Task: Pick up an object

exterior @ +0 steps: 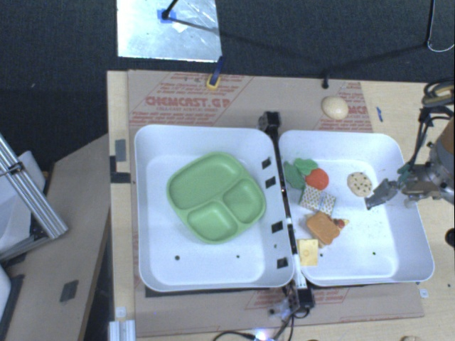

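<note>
Speckled and pale, a round cookie (360, 183) lies on the floor of the right-hand bin (398, 261), just to the left of the gripper (377, 195) and a little above its tip in the camera view, close to it but not between its fingers. Whether the gripper is spread or closed cannot be told from this angle; nothing is seen in its grasp. Farther left of the gripper sit a red ball (317, 178) against a green leafy piece (298, 170), a patterned square packet (317, 200) below them, an orange-brown toy (324, 226) below that, and a small yellow square (308, 251) nearest the bin's lower left corner. Across the divider, well to the gripper's left, the left-hand bin (163, 261) holds a green three-section plate (215, 196). Beyond the bins, above and left of the gripper, a cream egg-shaped object (334, 107) rests on the cardboard sheet (185, 98).
</note>
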Controlling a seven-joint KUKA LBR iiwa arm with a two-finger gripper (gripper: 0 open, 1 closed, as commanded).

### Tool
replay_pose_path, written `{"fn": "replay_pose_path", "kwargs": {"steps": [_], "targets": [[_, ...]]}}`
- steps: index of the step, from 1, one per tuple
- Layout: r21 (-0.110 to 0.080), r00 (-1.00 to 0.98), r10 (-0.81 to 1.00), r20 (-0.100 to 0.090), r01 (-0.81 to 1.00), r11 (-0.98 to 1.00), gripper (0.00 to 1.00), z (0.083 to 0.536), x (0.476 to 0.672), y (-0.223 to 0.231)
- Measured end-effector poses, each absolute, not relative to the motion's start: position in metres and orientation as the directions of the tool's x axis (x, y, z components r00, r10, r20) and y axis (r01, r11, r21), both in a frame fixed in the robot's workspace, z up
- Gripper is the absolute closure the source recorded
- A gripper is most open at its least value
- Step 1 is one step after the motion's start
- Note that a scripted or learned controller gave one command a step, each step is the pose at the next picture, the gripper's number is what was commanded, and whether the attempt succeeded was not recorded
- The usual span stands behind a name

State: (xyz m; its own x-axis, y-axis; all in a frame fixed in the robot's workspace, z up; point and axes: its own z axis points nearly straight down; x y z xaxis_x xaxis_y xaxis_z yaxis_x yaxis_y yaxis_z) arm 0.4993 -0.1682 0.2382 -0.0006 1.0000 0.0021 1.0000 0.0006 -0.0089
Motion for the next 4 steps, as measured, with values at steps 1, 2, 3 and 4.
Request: {"fn": "replay_pose_path", "kwargs": {"steps": [1,2,3,4], "targets": [[0.002,-0.004,1.0,-0.001,1.0,0.004,0.0,0.243,0.502,-0.168],[-0.002,-0.002,1.0,0.001,1.0,0.002,0.0,0.199,0.508,-0.165],[-0.003,-0.001,1.0,0.001,1.0,0.001,0.0,0.154,0.503,-0.17],[-0.003,-0.001,1.0,0.001,1.0,0.001,0.0,0.112,0.506,-0.169]]}}
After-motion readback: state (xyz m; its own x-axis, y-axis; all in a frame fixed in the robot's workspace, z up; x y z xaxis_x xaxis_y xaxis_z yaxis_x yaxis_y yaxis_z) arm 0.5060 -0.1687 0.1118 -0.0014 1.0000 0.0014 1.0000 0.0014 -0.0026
